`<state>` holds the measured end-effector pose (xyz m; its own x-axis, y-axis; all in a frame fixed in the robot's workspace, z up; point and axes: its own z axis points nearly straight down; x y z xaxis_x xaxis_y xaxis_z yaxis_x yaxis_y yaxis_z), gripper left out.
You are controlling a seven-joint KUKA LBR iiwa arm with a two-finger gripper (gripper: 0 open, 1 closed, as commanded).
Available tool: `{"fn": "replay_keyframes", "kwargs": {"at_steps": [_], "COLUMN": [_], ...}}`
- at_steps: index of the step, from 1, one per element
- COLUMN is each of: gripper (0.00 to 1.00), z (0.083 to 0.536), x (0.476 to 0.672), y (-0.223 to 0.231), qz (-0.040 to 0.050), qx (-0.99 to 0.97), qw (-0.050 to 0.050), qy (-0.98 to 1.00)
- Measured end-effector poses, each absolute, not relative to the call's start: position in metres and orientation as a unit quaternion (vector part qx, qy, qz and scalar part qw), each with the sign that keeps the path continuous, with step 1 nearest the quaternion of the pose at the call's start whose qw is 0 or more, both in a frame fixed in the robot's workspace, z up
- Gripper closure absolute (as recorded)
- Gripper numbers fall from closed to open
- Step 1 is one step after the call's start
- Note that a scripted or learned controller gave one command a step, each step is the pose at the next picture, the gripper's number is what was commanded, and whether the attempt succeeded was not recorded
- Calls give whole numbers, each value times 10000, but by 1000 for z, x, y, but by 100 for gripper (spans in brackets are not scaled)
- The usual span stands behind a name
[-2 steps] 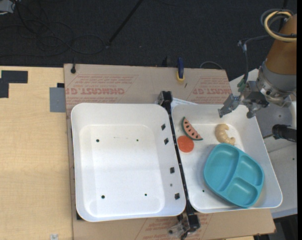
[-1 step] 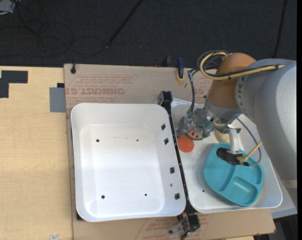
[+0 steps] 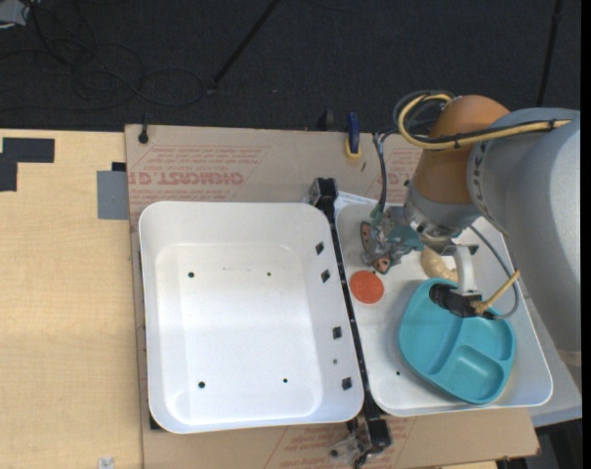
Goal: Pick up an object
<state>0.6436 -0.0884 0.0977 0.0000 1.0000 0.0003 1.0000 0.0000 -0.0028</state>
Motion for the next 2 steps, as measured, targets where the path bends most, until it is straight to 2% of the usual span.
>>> {"fn": "replay_keyframes", "kwargs": {"at_steps": [1, 2], "gripper": [100, 100], "z": [194, 229], "x": [645, 644], "y": [-26, 41], "qz": [-24, -3], "qx": [-7051, -7049], "qw": [-12, 4], "qy": [-7091, -7093]}}
